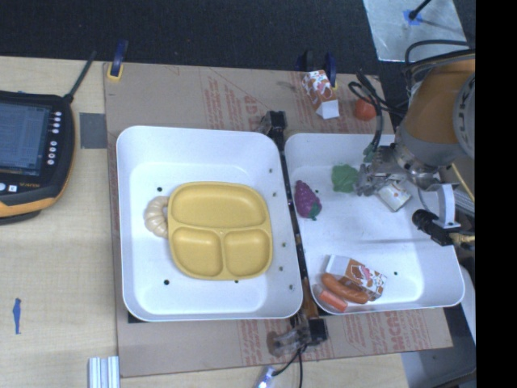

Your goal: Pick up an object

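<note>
Two white bins (129, 217) sit on cardboard, and the gripper (373, 178) hangs low in the right one, its jaw state impossible to tell, the green object (345, 177) just beside it, not visibly lifted

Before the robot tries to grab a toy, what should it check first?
1. End effector over the right bin: ok.
2. A toy close by: ok, the green toy lies just beside it.
3. Green toy apart from the purple toy: ok.
4. Fingers open enough: cannot tell.
5. Already holding something: cannot tell.
6. Yellow tray out of the way in the left bin: ok.
</note>
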Controlling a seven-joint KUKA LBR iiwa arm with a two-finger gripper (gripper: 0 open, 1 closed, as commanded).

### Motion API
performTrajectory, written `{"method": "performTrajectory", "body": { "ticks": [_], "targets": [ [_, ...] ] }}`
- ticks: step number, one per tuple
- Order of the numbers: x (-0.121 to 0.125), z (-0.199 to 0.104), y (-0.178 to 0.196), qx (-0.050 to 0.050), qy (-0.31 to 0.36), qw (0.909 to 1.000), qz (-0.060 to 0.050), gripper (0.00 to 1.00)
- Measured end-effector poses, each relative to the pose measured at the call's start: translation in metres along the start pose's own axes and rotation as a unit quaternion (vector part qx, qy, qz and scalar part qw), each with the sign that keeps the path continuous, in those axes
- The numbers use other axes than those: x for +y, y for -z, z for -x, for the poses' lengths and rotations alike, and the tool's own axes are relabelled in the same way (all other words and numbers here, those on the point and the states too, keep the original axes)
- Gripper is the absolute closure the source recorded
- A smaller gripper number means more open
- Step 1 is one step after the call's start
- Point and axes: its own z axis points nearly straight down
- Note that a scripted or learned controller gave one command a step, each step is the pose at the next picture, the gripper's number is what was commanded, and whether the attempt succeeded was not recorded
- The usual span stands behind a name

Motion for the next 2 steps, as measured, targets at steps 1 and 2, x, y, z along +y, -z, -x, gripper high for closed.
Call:
{"method": "performTrajectory", "body": {
  "ticks": [1, 2],
  "targets": [
    [-0.0257, 0.0638, 0.0135, 0.000, 0.000, 1.0000, 0.000, 1.00],
    [-0.0256, 0.0633, 0.0134, 0.000, 0.000, 1.0000, 0.000, 0.00]
  ]
}}
